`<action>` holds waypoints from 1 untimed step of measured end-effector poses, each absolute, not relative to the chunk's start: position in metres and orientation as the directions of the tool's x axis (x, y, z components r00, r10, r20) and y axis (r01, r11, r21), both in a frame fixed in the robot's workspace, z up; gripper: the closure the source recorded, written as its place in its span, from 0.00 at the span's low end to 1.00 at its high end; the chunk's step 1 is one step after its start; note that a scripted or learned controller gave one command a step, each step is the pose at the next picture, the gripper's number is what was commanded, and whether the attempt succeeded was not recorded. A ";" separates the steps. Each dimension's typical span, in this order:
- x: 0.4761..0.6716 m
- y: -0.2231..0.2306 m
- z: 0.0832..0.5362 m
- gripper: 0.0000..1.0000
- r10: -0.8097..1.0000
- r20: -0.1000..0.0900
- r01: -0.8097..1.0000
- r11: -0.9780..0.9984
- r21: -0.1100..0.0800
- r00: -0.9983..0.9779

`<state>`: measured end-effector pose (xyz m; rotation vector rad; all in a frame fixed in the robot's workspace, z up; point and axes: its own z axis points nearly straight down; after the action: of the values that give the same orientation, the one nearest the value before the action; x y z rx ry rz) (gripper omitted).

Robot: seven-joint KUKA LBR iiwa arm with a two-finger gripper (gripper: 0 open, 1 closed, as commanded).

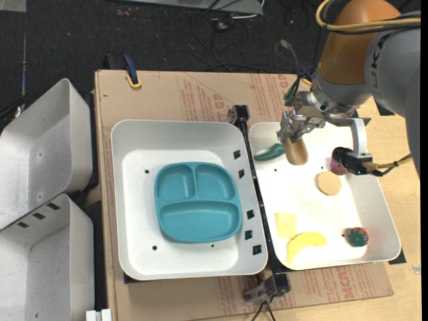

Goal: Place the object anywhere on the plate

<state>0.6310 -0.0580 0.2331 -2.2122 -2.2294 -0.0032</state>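
Six small things lie in the right bin (364,209); the one the gripper (294,131) is at is a tan cylinder (296,152), near the bin's far left corner, and I take it to be the task's thing. It stands or hangs roughly upright, its upper end right at the gripper, just beside a teal curved piece (270,154). Whether it rests on the bin floor or is lifted off it I cannot tell.

It looks like a toy food piece, probably light and fairly stiff, with a smooth rounded skin that could slip or roll. The safest hold is across its short width, near the upper end or the middle, so that it does not swing or twist out on the way over.

The gripper points down over the cylinder's top and appears to touch it, but the wrist hides the grasping part from this slanted view. I cannot tell whether it is spread, closed, or pinching the cylinder.

The plate (197,202) is a teal divided one and sits bare in the middle of the left bin (134,146), well apart from the cylinder, with the wall between the bins to cross. A tan disc (328,184), a pale yellow square (285,224), a yellow crescent (305,245) and a small teal and red thing (356,237) lie nearer the front; both bins sit on the counter (174,89).
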 end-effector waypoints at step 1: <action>0.606 0.001 0.230 1.00 1.000 0.002 1.000 0.008 -0.003 -0.008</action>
<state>0.6058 0.0012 0.2298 -2.2094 -2.2279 0.0009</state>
